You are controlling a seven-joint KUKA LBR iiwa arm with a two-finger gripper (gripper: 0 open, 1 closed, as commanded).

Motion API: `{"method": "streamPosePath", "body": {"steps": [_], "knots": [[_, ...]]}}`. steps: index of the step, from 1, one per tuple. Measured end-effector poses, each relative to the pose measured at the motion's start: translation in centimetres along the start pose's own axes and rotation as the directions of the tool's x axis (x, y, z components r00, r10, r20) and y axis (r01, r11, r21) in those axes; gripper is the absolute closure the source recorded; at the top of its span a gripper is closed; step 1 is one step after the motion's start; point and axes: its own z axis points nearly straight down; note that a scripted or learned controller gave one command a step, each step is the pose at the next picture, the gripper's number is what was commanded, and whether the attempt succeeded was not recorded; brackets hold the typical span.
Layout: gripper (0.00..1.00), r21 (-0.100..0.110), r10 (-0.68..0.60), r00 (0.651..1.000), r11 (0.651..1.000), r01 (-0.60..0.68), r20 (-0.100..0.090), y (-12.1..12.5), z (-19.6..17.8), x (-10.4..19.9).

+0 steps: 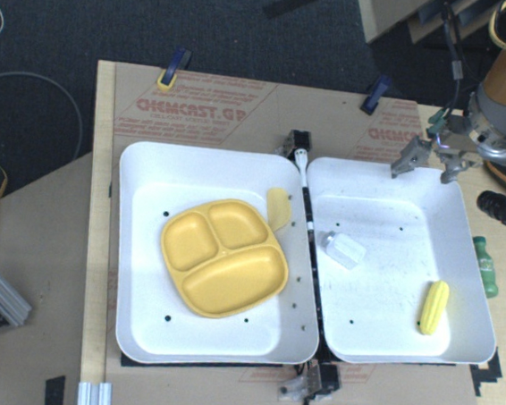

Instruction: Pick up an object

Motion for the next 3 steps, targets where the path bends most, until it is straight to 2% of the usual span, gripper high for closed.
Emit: {"method": "streamPosePath", "body": {"steps": [1, 2, 3], "knots": [[0.0, -0.02, -0.003, 1.0, 1.0, 0.003, 0.003, -4.4, -16.7, 1.9], [0.0, -0.023, -0.008, 1.0, 1.0, 0.008, 0.001, -9.1, -32.3, 8.1], [0.0, 0.0, -0.008, 1.0, 1.0, 0.008, -0.003, -17.9, -31.3, 14.2]]}}
